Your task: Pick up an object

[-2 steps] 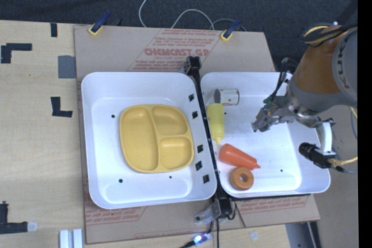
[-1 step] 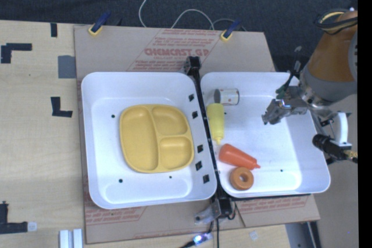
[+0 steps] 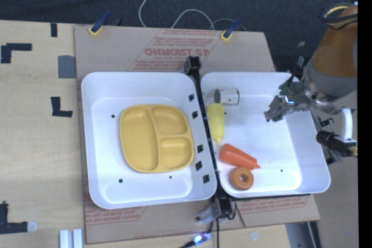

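The right bin (image 3: 290, 142) holds a small grey metal can (image 3: 226, 96) lying on its side at the back left, a yellow corn-like piece (image 3: 216, 121) along the left wall, an orange carrot (image 3: 237, 156) and a brown doughnut (image 3: 242, 178) near the front. My gripper (image 3: 277, 110) hangs over the right part of this bin, well to the right of the can and the corn. Nothing shows between its dark fingers.
The left bin (image 3: 99, 142) holds a yellow divided plate (image 3: 156, 137). A black divider with clips (image 3: 200, 125) runs between the bins. Both bins sit on a cardboard sheet (image 3: 174, 49). The arm's orange band (image 3: 340, 46) is at the right edge.
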`<state>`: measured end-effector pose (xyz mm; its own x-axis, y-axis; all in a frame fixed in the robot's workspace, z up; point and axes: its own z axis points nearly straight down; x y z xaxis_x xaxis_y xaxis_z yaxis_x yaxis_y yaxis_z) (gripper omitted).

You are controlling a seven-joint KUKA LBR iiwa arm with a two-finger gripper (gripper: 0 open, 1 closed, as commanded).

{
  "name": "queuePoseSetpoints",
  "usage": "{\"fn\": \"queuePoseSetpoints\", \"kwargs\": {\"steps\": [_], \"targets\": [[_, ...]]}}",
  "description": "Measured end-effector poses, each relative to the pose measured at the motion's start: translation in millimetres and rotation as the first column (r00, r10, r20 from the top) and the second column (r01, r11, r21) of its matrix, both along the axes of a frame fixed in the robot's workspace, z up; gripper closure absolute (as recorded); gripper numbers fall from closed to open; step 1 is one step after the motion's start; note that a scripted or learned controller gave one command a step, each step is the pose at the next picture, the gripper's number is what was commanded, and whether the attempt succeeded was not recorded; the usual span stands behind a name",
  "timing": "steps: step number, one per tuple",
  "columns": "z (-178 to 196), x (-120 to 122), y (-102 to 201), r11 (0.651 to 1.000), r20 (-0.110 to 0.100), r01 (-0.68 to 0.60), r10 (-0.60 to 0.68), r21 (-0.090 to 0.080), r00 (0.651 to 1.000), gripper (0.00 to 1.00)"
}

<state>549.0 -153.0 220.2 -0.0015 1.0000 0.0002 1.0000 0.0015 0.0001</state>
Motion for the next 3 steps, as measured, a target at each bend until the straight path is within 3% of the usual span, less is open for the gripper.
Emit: {"fn": "queuePoseSetpoints", "kwargs": {"steps": [1,3], "targets": [[3.6,-1.2,46.0,1.000,-0.002,-0.003,0.003,0.001,1.000,1.00],[14.9,20.3,149.7,1.000,-0.001,-0.004,0.004,0.000,1.000,1.00]]}}
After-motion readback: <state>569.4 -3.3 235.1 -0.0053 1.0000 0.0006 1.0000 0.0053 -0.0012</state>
